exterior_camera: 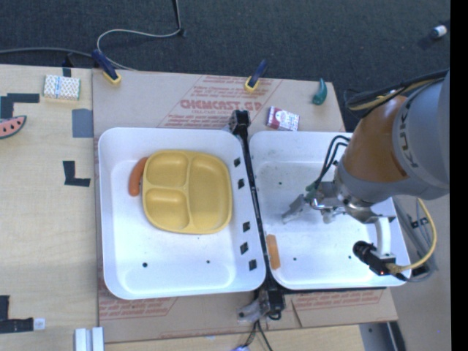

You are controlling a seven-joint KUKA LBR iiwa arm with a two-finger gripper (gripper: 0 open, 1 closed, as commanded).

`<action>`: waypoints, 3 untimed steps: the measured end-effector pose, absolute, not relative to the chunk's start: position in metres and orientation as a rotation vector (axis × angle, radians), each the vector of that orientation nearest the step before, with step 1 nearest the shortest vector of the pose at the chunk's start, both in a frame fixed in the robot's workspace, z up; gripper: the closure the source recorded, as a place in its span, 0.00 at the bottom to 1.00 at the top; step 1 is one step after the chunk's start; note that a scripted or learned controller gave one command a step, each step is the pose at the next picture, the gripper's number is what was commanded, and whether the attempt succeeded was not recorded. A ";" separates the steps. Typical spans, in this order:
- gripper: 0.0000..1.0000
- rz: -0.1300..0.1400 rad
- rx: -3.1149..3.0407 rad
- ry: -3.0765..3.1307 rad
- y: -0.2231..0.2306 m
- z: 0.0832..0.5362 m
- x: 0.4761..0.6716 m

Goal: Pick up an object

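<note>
My gripper (308,211) hangs over the middle of the right bin (307,269), fingers spread open and nothing between them. A small orange piece (272,251) lies in that bin's lower-left corner against the divider, below and left of the gripper and apart from it. In the left bin (175,269) a yellow divided plate (186,191) lies flat. An orange sausage-shaped thing (135,177) rests against the plate's left edge.
The grey and orange arm (387,148) covers the right bin's right side, with a black fitting and cable (373,258) near its lower right corner. Beyond the bins, the cardboard holds a small packet (281,118) and clamps (256,79).
</note>
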State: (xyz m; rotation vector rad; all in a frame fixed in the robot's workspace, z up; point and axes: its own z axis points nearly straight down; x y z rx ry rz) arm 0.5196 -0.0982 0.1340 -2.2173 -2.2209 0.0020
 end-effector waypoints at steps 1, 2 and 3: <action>0.00 0.001 -2.217 -2.223 -0.032 0.184 0.484; 0.00 -0.002 -2.223 -2.223 -0.100 0.086 0.514; 0.00 -0.002 -2.219 -2.224 -0.038 0.185 0.590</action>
